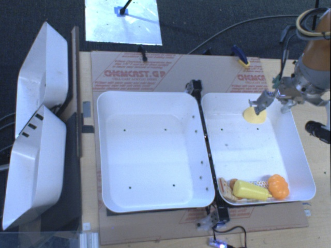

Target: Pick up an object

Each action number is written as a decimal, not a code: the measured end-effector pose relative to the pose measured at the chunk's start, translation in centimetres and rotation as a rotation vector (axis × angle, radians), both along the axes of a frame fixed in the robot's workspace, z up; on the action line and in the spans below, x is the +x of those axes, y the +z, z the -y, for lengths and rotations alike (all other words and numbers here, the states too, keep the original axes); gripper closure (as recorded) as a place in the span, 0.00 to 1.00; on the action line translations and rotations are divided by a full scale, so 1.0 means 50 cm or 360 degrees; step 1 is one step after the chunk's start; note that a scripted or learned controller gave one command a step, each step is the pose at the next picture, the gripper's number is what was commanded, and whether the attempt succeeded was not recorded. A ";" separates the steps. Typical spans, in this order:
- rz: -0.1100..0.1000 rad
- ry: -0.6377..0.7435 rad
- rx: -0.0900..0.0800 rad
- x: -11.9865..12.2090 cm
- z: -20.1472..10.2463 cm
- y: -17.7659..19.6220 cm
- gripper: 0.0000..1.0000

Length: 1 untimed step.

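The arm comes in from the right, and its gripper (pixel 258 105) hangs over the far right part of the right bin (pixel 289 138). Directly under the gripper's tip a pale yellow flat disc (pixel 255 117) lies on the bin floor; whether they touch cannot be told. Along the near wall of the same bin lie a yellow cylinder (pixel 250 190), an orange ball-like object (pixel 279 186), a tan flat piece (pixel 226 187) and a small white meshed item (pixel 261 182), all packed close together.
The left bin (pixel 111 138) stands beside the right one, with a black divider strip (pixel 206 138) between them. Two more white bins (pixel 36 138) lean at the far left. A blue and yellow clamp (pixel 240 56) sits on the board's far edge.
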<state>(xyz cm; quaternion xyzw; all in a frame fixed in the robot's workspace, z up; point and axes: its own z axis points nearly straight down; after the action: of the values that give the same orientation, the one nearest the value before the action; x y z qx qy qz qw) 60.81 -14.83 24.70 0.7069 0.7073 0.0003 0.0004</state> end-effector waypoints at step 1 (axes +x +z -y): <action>-0.0005 -0.0008 0.0000 -0.014 0.115 -0.084 0.00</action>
<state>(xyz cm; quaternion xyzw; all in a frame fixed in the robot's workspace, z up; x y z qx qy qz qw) 60.11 -20.59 20.52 0.7087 0.7055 -0.0010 -0.0008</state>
